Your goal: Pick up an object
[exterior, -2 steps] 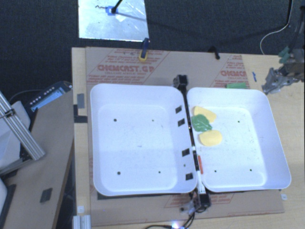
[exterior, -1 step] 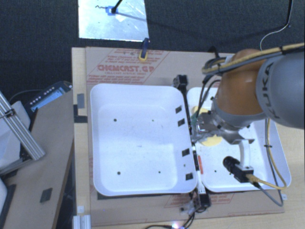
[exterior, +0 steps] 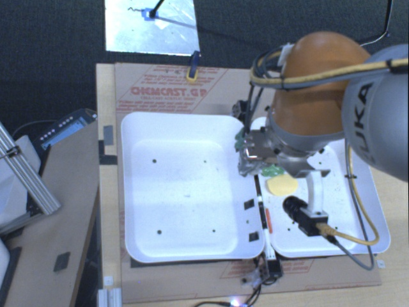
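1. A yellow piece (exterior: pixel 282 185), flat, rounded and matte, lies in the right bin (exterior: pixel 339 200) near its left wall, right of the frame's middle.
2. A smaller green piece (exterior: pixel 273 170) with a lumpy outline sits just above it, touching or nearly touching its upper edge, partly under the robot's metal parts.
3. The gripper (exterior: pixel 251 160), a cluster of shiny grey metal, hangs over the divide between the two bins, just left of the green piece. Whether it is open or closed cannot be told, and nothing can be seen held in it.
4. Above it bulges the arm (exterior: pixel 319 88), a smooth, glossy orange dome joined to a grey casing at the right edge, with yellow cables looped round it.
5. A thin red sliver (exterior: pixel 268 220) lies along the right bin's left rim, below the yellow piece.
6. The right bin is shallow, white, smooth plastic with rounded corners; the arm covers much of it.
7. The left bin (exterior: pixel 185 190), of the same make, fills the middle of the frame; its floor carries a few small dark dots.
8. Both bins rest on a tan cardboard sheet (exterior: pixel 166 91) printed in red letters.
9. A yellow-and-blue clip (exterior: pixel 192 74) stands at the sheet's top edge.
10. In the upper left, a square, shiny metal plate (exterior: pixel 150 18) lies on dark, coarse cloth (exterior: pixel 51 43).
11. At the left edge, a ribbed aluminium bar (exterior: pixel 29 181) slants across a pale wooden board (exterior: pixel 64 203).
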Tool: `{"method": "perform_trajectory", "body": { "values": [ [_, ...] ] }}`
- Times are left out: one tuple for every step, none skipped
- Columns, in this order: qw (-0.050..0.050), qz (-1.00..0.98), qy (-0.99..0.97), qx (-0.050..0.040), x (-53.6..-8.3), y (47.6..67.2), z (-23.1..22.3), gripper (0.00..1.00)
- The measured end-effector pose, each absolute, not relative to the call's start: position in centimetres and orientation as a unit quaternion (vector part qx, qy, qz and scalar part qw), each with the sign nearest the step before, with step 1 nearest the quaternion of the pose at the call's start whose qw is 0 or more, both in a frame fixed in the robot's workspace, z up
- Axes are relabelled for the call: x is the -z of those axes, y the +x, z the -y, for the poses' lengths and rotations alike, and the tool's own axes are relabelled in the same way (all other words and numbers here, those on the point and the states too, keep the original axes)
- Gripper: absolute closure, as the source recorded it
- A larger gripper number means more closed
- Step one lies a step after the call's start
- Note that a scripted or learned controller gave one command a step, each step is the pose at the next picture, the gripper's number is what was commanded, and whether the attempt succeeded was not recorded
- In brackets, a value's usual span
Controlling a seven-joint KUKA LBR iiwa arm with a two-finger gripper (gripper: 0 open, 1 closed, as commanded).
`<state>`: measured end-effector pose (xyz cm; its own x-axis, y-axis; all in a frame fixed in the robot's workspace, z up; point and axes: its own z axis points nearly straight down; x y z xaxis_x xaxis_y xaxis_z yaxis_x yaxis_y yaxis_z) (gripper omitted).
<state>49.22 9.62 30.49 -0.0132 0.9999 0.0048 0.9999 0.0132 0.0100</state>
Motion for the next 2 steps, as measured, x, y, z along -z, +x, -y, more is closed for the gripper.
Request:
{"method": "perform_trajectory", "body": {
  "values": [
    [0.003,-0.705,0.709,-0.0022,-34.4,48.8,-1.1,1.00],
    [0.005,-0.705,0.709,-0.0029,-41.5,49.7,5.8,1.00]
  ]
}}
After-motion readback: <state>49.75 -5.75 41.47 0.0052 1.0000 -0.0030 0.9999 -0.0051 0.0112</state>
